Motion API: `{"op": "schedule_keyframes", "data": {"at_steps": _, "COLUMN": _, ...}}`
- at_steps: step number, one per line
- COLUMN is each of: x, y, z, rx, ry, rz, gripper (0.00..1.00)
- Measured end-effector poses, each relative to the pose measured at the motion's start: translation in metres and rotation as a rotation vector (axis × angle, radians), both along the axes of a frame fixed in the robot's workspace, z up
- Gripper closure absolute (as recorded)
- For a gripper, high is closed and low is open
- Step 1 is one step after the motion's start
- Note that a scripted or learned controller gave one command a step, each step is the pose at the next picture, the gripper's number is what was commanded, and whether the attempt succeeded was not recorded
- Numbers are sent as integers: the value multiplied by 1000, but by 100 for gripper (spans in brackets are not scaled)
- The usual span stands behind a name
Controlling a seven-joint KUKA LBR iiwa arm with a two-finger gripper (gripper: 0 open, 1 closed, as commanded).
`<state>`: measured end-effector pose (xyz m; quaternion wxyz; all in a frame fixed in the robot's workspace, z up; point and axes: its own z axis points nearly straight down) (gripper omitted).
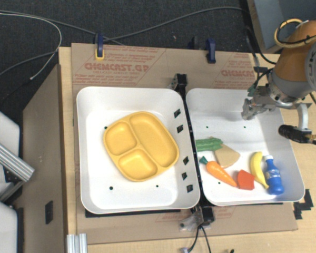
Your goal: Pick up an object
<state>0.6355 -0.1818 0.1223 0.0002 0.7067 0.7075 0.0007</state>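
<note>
I count two white bins: left bin (89, 157), right bin (221, 107). Left bin: one yellow divided plate (141, 145). Right bin, six items: one green cucumber (208, 144), one tan bread slice (227, 155), one orange carrot (221, 173), one red piece (245, 179), one banana (258, 167), one blue bottle (273, 176). Two blue clamps at the bench's far edge: (99, 46), (211, 51).

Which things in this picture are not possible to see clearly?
- Gripper, camera view: too small and blurred to read its finger state.
- Arm: cut off by the right edge.
- Blue bottle: label too small to read.
- Tan piece beside the carrot: its kind is unclear, the cucumber overlaps its edge.
</note>
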Motion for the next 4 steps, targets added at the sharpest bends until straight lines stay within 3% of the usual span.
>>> {"op": "schedule_keyframes", "data": {"at_steps": 1, "x": 2, "y": -3, "z": 64, "rx": -2, "ry": -5, "rz": 0, "gripper": 100}}
{"op": "schedule_keyframes", "data": {"at_steps": 2, "x": 3, "y": -3, "z": 92, "rx": -1, "ry": -2, "rz": 0, "gripper": 100}}
{"op": "schedule_keyframes", "data": {"at_steps": 3, "x": -8, "y": 51, "z": 102, "rx": 2, "ry": 3, "rz": 4, "gripper": 100}}
{"op": "schedule_keyframes", "data": {"at_steps": 4, "x": -34, "y": 95, "z": 98, "rx": 1, "ry": 5, "rz": 1, "gripper": 100}}
